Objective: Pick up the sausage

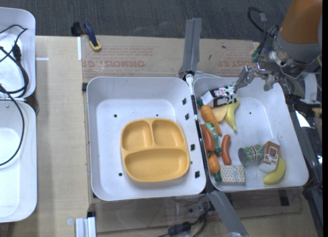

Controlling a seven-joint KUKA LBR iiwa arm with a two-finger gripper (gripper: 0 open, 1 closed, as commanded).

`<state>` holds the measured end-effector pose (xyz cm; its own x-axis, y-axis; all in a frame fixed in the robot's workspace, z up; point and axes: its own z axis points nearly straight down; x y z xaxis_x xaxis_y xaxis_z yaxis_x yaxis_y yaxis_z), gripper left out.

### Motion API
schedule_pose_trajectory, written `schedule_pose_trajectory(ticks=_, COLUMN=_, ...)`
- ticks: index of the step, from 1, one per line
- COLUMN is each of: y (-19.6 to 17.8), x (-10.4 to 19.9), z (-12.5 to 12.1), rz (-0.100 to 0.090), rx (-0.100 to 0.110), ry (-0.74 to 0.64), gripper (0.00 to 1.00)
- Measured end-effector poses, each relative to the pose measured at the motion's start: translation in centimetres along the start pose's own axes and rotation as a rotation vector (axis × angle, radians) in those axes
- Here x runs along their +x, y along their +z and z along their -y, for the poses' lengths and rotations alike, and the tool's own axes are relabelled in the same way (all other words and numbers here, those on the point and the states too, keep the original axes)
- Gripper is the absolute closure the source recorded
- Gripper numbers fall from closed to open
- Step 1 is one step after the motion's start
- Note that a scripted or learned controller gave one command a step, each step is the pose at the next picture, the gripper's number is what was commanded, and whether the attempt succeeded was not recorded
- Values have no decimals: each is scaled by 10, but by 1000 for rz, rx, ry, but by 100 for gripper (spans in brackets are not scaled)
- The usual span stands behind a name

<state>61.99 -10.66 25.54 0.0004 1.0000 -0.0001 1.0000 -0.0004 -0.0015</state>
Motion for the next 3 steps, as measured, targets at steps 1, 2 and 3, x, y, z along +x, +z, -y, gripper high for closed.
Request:
schedule_pose_trajectory(ticks=1, y=135, x=-23, z=89, rz=0, rx=1, ry=38, gripper=0)
schedule_pose_trajectory(ticks=2, y=164, x=10, z=104, rz=0, rx=0, ry=-19, gripper=0)
schedule_pose_trajectory(ticks=3, y=164, x=-11, z=136, rz=-1, rx=1, ry=70, gripper=0)
